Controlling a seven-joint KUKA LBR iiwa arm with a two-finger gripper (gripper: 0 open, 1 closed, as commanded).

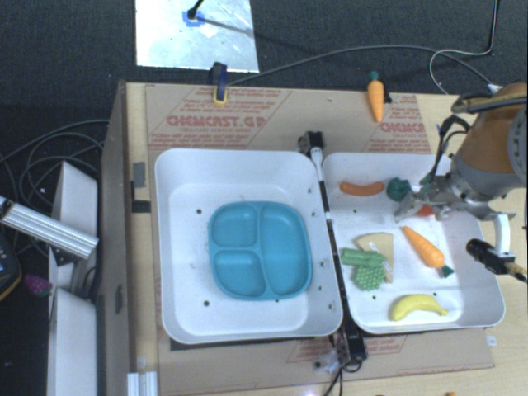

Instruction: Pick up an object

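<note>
1. My claw is hanging low in the right bin, near its back wall. I cannot tell how it is set; nothing is showing in its grip.
2. Just below it the carrot is lying slantwise, apart from the yellow banana at the front and the sausage at the back.
3. I am judging the carrot a light, stiff, smooth plastic toy, likely to slip or roll. I am planning to pinch across its thick middle, not the tapering tip.
</note>
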